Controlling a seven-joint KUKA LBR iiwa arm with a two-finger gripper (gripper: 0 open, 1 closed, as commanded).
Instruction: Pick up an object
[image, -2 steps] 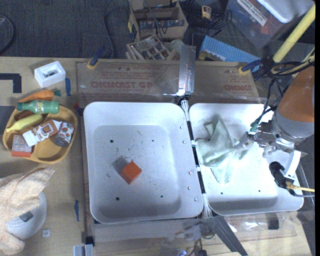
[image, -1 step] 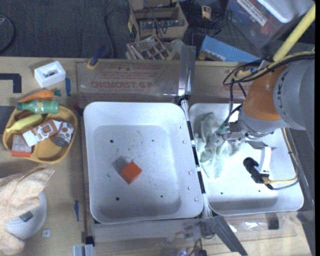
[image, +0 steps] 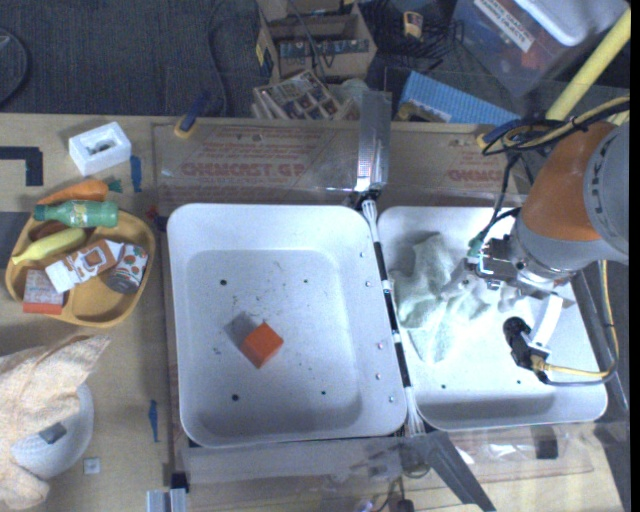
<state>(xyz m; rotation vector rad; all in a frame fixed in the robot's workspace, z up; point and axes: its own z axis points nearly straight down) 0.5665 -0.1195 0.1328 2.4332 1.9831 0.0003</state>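
Note:
An orange cube (image: 263, 344) with a grey face lies in the left bin (image: 200, 240), a little left of its middle. A crumpled pale green and white cloth (image: 432, 290) lies in the left half of the right bin (image: 570, 400). My gripper (image: 487, 288) hangs low over the cloth's right edge, under the grey wrist and orange band (image: 560, 205). The wrist body hides the gripper's tips from above.
A black plug with a yellow cable (image: 565, 374) trails from the arm across the right bin's floor. Left of the bins stand a yellow bowl (image: 100, 310) of toy food, a small white box (image: 100, 148) and a beige cloth (image: 45, 385).

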